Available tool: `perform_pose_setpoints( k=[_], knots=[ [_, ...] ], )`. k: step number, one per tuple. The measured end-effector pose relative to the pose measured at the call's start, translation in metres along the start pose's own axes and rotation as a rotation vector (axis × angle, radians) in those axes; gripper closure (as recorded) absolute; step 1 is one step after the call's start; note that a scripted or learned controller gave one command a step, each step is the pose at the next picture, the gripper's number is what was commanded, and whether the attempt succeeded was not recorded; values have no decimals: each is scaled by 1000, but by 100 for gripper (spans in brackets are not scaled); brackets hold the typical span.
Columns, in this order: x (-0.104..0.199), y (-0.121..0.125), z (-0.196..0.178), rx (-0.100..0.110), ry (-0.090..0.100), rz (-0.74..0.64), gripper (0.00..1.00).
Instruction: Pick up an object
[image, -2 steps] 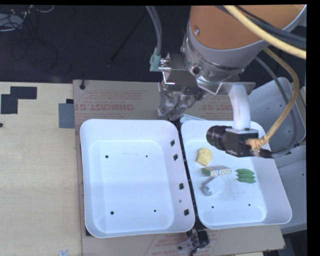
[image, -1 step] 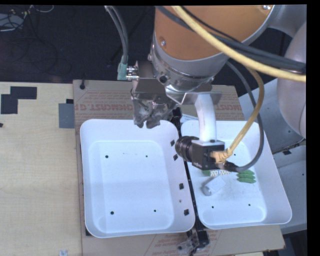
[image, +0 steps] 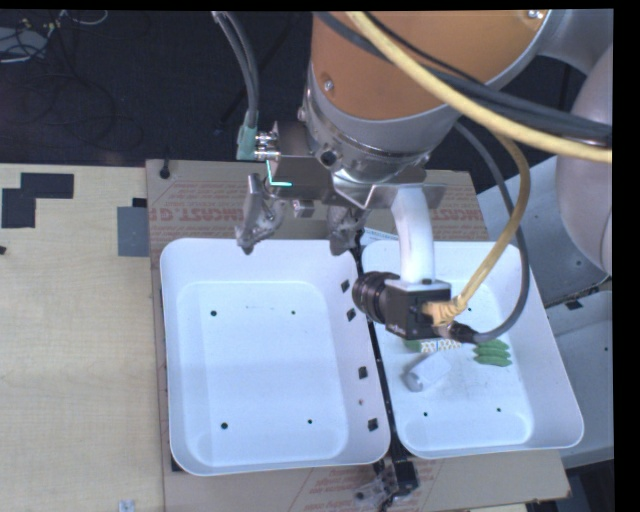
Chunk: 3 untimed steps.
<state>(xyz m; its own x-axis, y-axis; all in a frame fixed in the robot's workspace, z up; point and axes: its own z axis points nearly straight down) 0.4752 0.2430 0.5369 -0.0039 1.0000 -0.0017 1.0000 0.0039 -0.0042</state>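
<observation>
White plastic bins sit side by side on the table (image: 80, 330), and the arm (image: 400, 70) hangs over the far edge of the left bin (image: 260, 360), near the seam between the two. The gripper (image: 300, 232) shows two fingers spread apart with clear air between them, so it reads as open and carrying nothing. The left bin's floor below it shows bare white with a few dark dots.

Over in the right bin (image: 500, 420) lie the candidates: a small grey object (image: 422, 375) near the middle of the floor, a green object (image: 492, 353) just beside it toward the right wall, and a little white toothed piece (image: 437, 346) between them and the black camera unit (image: 390, 300) mounted on the arm.

By the look of things, the pick is not yet done. Nothing is between the fingers, and every object rests on the bin floor. What remains is the whole job: move across to the right bin, come down on one item, close and lift.
</observation>
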Motion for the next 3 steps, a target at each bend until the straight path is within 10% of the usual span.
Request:
perform_pose_setpoints(
  k=[1, 2, 3],
  knots=[
    [2, 0, -10, 3, -1, -5, 100],
    [2, 0, 0, 2, -1, -2, 100],
    [2, 0, 0, 1, 0, -2, 0]
  ],
)
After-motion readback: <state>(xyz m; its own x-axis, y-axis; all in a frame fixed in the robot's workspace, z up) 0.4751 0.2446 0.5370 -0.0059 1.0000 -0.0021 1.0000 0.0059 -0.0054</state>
